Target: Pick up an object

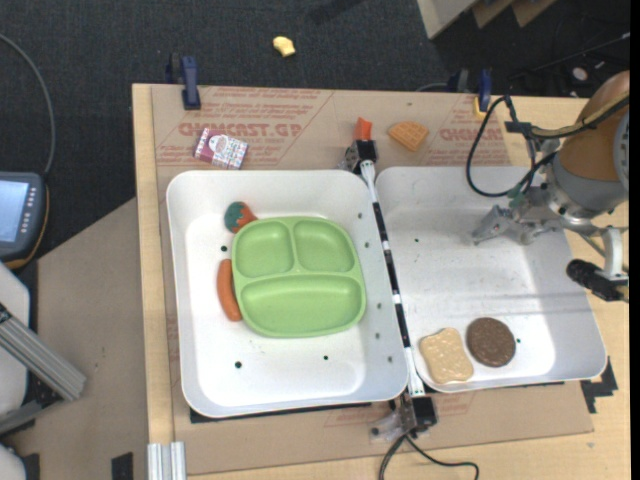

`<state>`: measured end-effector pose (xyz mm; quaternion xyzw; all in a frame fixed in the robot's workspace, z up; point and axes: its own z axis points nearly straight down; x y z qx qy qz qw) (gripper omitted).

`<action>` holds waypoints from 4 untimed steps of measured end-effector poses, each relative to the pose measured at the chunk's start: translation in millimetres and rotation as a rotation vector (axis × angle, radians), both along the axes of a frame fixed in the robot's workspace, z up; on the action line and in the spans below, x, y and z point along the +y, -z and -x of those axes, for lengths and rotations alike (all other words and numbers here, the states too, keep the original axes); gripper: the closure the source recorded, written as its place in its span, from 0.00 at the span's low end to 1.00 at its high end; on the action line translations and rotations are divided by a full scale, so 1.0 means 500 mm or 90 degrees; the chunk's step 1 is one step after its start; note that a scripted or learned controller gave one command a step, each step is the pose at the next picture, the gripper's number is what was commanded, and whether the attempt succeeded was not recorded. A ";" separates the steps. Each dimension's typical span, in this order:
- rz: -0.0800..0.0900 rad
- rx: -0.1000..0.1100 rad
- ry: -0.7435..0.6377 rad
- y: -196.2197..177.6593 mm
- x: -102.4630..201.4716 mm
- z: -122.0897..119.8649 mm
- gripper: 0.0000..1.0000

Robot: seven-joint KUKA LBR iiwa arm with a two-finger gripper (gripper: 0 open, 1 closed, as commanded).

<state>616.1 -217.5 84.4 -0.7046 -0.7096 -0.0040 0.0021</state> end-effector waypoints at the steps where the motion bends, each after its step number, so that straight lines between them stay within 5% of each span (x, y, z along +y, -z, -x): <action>1: -0.006 0.014 0.002 0.002 0.002 -0.100 0.00; 2: 0.007 -0.003 0.005 -0.177 -0.015 -0.035 0.00; 3: 0.000 0.006 0.004 -0.001 0.000 0.057 0.00; 4: 0.001 0.002 0.001 -0.009 0.003 -0.082 0.00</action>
